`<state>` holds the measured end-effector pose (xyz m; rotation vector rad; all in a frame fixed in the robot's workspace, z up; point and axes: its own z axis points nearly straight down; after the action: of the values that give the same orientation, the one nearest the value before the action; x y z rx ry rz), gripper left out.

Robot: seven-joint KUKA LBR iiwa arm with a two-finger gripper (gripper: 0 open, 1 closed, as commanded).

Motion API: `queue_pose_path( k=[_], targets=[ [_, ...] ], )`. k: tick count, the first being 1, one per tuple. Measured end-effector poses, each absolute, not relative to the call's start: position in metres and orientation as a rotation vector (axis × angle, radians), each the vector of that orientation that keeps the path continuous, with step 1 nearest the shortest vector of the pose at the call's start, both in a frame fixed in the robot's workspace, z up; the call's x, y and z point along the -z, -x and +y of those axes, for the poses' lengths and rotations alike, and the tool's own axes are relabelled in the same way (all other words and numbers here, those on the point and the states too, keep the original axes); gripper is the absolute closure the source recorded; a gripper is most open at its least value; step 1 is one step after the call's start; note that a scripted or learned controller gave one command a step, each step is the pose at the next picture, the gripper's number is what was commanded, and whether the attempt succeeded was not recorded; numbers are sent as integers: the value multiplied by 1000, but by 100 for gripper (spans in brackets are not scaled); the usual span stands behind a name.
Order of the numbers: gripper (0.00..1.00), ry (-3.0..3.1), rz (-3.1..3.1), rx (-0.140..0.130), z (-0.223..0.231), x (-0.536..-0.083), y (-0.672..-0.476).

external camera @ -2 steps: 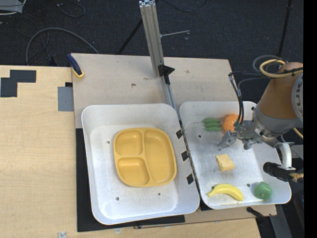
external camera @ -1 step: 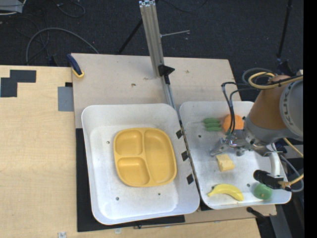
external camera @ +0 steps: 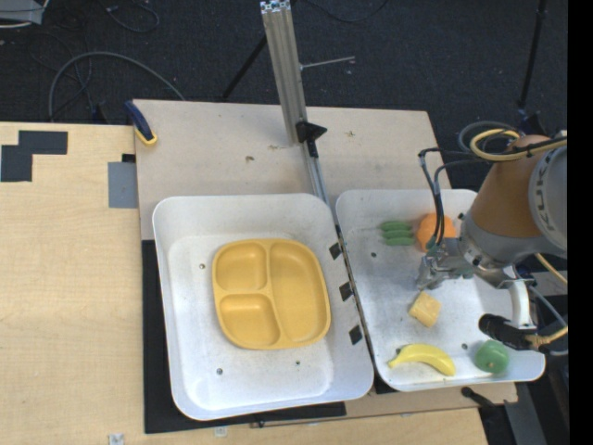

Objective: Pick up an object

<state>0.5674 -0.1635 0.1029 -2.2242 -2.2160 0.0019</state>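
While the gripper (external camera: 434, 274) hangs low in the right bin (external camera: 371, 341), the small tan block (external camera: 425, 310) just near of it reads as the likeliest target.
Handling: judged light, stiff and toy-like, not fragile; its flat opposite faces offer the best hold.
Appearance: pale yellow-tan chunk, roughly cubic, lying free on the bin floor.
Position: mid right bin, apart from every neighbour.
Jaws: too small and dark to tell whether released or clenched; nothing visibly between them.
Neighbours: orange ball (external camera: 434, 231) and green piece (external camera: 397, 233) on the far side; banana (external camera: 423, 358) and green round fruit (external camera: 490, 356) near.
Left bin (external camera: 185, 248): bears a yellow divided plate (external camera: 271, 293).
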Motion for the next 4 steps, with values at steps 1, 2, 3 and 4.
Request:
queue_pose_path(
  k=[1,2,3,4],
  targets=[
    [100,2224,-2221,2,-164,-165,-564],
    [100,2222,-2226,3,-166,-229,-566],
    [100,2221,-2225,1,-167,-277,-566],
    [100,2215,-2223,-2,-111,-271,-563]
  ],
)
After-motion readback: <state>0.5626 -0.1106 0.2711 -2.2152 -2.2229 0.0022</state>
